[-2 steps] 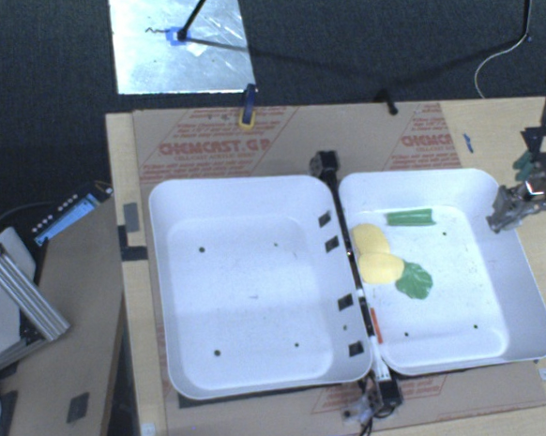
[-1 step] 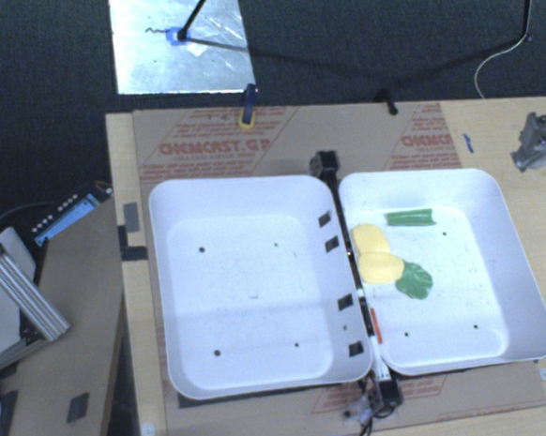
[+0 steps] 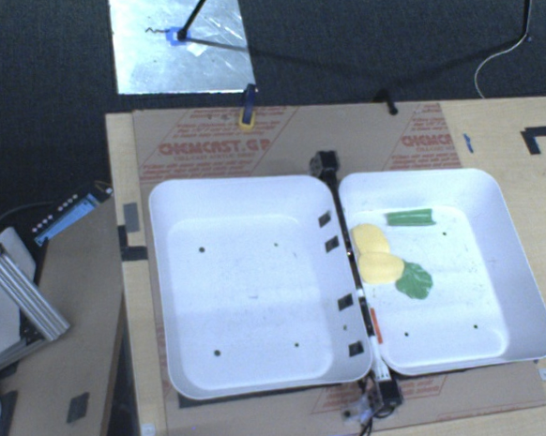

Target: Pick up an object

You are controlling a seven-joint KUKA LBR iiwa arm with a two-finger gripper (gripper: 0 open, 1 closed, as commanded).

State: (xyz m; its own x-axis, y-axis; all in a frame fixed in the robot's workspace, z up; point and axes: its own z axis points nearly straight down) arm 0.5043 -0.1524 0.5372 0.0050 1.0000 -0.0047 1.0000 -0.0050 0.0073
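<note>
Two white bins side by side on surface (image 3: 201,138). Right bin (image 3: 518,278): two yellow lumps (image 3: 375,254) touching near its left wall, round green piece (image 3: 414,281) against the lower lump, green bar (image 3: 409,218) just above. Left bin (image 3: 175,229) to frame left. Claw state: cannot tell.

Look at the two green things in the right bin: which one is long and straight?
The green bar near the bin's far wall, lying alone. The other green piece is rounded and touches the yellow object.

Operator, your arm's colours, shape, cables and markings can't be told from this overhead angle right now.
</note>
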